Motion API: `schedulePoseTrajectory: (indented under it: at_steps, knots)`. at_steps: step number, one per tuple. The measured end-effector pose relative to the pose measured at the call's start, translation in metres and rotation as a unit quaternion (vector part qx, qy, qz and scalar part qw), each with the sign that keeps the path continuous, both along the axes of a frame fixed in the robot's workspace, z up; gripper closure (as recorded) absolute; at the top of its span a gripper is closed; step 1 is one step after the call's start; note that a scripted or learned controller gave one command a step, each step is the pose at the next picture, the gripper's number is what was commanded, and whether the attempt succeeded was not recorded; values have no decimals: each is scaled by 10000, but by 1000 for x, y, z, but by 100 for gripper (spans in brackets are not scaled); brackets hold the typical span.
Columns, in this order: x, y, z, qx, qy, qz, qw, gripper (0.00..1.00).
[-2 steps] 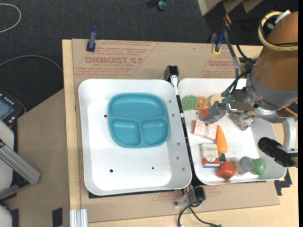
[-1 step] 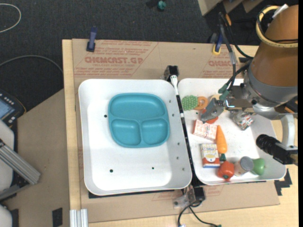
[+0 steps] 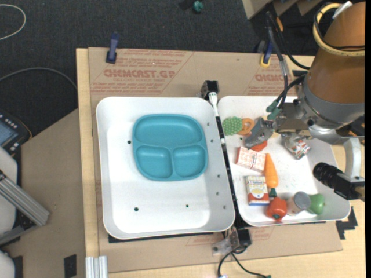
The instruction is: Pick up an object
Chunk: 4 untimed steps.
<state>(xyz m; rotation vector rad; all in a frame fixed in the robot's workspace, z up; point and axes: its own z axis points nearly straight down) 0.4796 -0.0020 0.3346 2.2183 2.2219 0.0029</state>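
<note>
So the gripper [image 3: 259,133] is down in the right bin [image 3: 335,214], at the far left end of the pile, and from where I'm standing I honestly can't tell how it's set or whether it has anything. It sits right over a red thing [image 3: 258,146], partly hidden under the metal, with an orange ring [image 3: 247,124] and a bumpy green toy [image 3: 232,125] just beside it.

My worry is crowding. Everything lies close together there, so closing could catch the ring along with the red thing, or just shove the small printed box [image 3: 251,158] sideways. The box looks like cardboard, flat-sided, probably easy enough. The carrot [image 3: 271,171] is smooth tapered plastic by the look of it, and I'd guess it squirts out of a pinch. Same for the round red tomato [image 3: 277,208] and the green ball [image 3: 317,202], both of which would likely roll. There's a second box [image 3: 257,189] and a crinkly wrapper [image 3: 298,148], which might crumple.

The left bin [image 3: 116,172] holds a teal divided plate [image 3: 170,146], smooth with rounded corners, well apart from all this.
</note>
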Motion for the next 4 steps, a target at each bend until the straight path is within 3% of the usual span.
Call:
schedulePoseTrajectory:
  at_steps: [1,2,4]
  knots:
    - [0,36,-4,2,22,7,10000,0]
    - [0,35,7,2,5,-1,10000,100]
    - [0,114,49,11,-8,18,10000,100]
